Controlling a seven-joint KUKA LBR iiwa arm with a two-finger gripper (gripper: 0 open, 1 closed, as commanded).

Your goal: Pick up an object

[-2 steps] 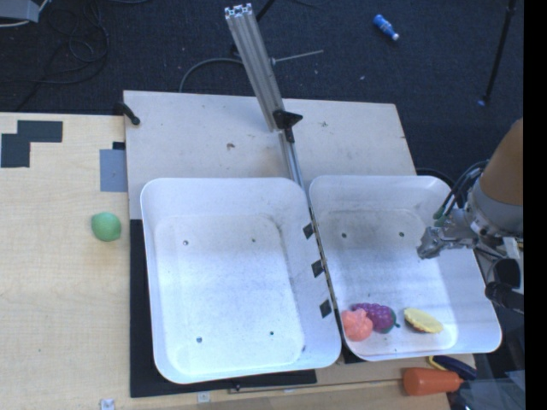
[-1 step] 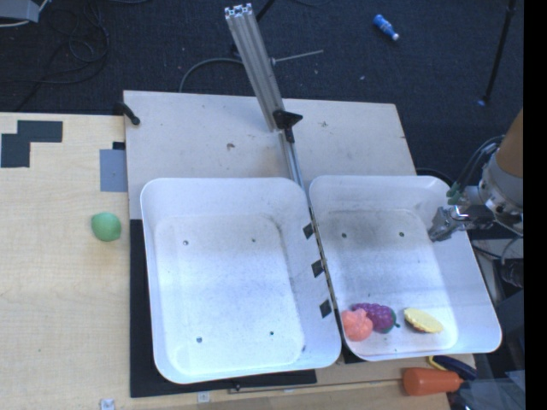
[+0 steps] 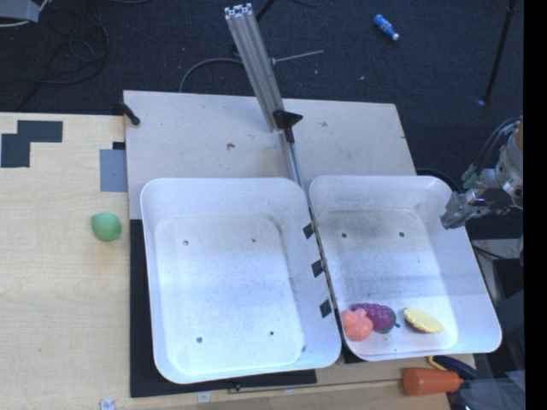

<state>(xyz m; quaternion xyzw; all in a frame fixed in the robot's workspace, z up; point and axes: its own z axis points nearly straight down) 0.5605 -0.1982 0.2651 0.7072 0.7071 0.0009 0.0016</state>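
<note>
White board point(image 3: 214, 139) carries two white bins; pale wood bench point(image 3: 60, 314) at 9 o'clock, dark carpet point(image 3: 410, 67) at 12. Right bin point(image 3: 402, 199) holds pink piece point(image 3: 357, 324), purple grapes point(image 3: 377, 315), yellow piece point(image 3: 423, 320) at its 6 o'clock edge. Green ball point(image 3: 106, 226) on wood. Orange item point(image 3: 432, 381) outside bin. Metal post point(image 3: 261, 71) slants at 12. Gripper point(image 3: 457, 212) over bin's 3 o'clock rim, well apart from pieces; opening cannot tell.

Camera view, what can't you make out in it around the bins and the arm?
- Gripper: small and blurred at the right bin's rim; finger state unreadable.
- Arm: cut off by the right edge.
- Orange object: partly hidden below the bin's rim; identity unclear.
- Pink and purple items: too small to identify.
</note>
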